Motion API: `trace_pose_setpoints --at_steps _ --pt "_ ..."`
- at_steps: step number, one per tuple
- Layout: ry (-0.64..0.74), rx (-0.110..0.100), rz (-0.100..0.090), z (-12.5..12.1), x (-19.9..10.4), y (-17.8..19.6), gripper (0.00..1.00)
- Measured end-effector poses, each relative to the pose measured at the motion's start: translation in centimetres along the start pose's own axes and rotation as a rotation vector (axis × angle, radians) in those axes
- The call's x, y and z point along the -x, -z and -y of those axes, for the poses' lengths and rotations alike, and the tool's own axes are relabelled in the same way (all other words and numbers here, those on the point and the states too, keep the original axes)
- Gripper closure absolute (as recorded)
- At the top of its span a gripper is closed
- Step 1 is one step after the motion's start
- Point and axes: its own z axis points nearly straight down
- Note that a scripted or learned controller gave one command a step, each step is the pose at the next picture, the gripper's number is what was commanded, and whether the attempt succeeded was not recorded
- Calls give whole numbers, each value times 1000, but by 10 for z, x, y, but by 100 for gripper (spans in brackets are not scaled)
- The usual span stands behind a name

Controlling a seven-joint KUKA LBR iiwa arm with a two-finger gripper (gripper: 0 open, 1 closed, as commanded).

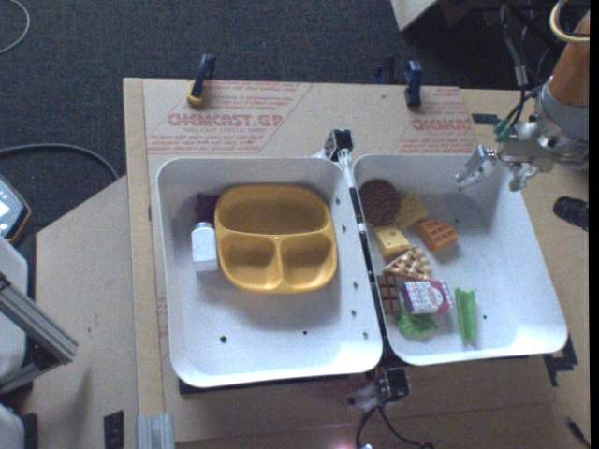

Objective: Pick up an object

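We see the gripper (pixel 495 169) over the far right corner of the right bin (pixel 524 269), fingers spread apart with nothing between them. The arm (pixel 569 101) enters from the right. In that bin we note a brown patty (pixel 379 200), a cheese wedge (pixel 392 240), an orange waffle (pixel 437 235), a pink carton (pixel 426 296) and a green stalk (pixel 465 314), grouped along the left and near side, well apart from the gripper. The left bin (pixel 187 344) holds a yellow divided plate (pixel 276 237), with a white bottle (pixel 204 247) just beside its left edge.
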Motion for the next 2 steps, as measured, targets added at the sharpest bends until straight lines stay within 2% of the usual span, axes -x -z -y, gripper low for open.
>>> trace_pose_setpoints --at_steps 1,2 --pt "3 14 3 -3 0 8 0" --pt "3 6 1 4 -4 -54 0"
